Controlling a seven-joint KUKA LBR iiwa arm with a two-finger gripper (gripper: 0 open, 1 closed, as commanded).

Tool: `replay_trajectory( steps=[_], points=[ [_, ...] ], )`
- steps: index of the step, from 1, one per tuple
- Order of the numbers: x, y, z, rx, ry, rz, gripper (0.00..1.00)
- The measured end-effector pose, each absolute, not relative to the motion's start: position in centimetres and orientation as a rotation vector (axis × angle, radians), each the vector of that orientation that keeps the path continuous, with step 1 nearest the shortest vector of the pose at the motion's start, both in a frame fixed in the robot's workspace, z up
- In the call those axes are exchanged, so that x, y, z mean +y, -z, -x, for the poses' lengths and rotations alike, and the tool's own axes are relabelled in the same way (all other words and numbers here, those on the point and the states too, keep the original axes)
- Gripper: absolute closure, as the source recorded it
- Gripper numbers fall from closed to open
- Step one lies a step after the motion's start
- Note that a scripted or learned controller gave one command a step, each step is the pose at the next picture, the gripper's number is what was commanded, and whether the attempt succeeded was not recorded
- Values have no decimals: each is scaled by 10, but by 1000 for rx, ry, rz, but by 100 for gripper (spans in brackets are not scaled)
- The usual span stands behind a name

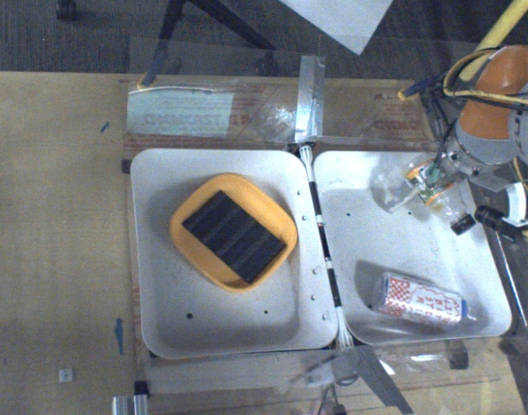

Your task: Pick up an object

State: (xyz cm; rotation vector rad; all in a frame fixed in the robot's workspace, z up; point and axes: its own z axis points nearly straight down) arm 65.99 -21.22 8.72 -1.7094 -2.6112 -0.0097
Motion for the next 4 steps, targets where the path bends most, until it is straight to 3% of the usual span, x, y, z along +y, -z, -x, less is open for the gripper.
replay_trajectory(
  steps=[1,2,3,4],
  points=[
    [-162,-171,-668,-2852,2,1333,0],
    [-108,-131,-552,-2712,0,1584,0],
    [-135,-88,-600,-2771,6,1496,0],
    [-136,-98,-601,-2772,9,1502,100]
  ],
)
